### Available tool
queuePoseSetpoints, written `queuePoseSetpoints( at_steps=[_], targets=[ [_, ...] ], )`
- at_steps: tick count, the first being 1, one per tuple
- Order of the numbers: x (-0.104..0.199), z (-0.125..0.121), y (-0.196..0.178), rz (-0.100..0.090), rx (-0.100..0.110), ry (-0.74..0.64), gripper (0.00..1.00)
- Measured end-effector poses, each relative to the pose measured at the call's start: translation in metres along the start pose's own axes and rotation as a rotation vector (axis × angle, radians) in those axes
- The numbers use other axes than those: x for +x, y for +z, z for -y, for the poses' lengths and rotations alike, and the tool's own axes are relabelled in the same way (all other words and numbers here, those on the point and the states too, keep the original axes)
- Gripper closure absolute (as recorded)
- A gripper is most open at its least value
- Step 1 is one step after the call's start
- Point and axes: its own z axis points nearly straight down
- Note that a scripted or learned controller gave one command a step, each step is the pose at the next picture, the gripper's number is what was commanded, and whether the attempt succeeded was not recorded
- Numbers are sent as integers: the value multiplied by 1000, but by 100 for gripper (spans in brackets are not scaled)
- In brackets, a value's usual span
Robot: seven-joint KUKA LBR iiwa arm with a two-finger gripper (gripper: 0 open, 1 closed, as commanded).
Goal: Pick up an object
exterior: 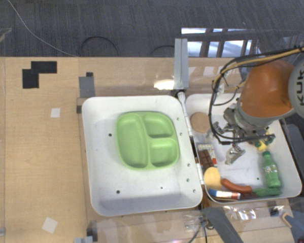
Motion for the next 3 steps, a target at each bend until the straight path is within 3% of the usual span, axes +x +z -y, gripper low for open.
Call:
queuePoseSetpoints(
  at_steps=[1, 2, 3],
  targets=[
    [-13, 12, 10, 4, 3, 0, 0],
    [-29, 25, 11, 4, 1, 116, 0],
    [-60, 18, 12, 5, 0, 202, 0]
  ],
)
